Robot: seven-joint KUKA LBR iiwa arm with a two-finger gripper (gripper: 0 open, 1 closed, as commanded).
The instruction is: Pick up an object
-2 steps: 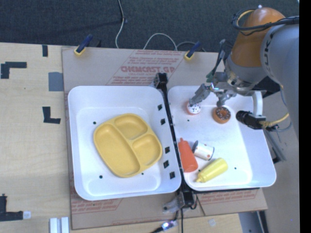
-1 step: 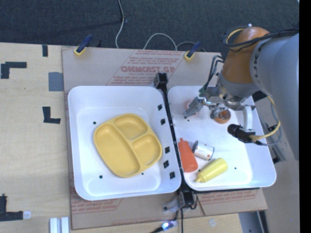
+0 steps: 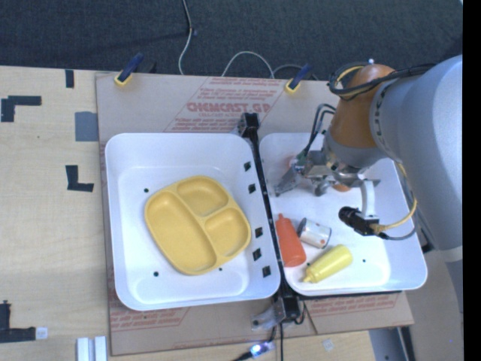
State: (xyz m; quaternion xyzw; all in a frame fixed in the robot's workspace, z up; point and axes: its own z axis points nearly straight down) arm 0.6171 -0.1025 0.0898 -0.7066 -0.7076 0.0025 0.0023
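Observation:
The right bin holds an orange-red tapered object by the divider. A small silver and white cylinder lies beside it, and a yellow squeeze bottle rests near the front. My gripper hangs over the back left part of this bin, above and behind those objects. Its fingers are spread open with nothing between them. A small orange piece peeks out just right of the gripper, partly hidden by the wrist.
A yellow divided plate lies in the left bin. A black divider strip runs between the bins. The grey arm covers the right bin's back right. A black cable connector hangs over the right bin.

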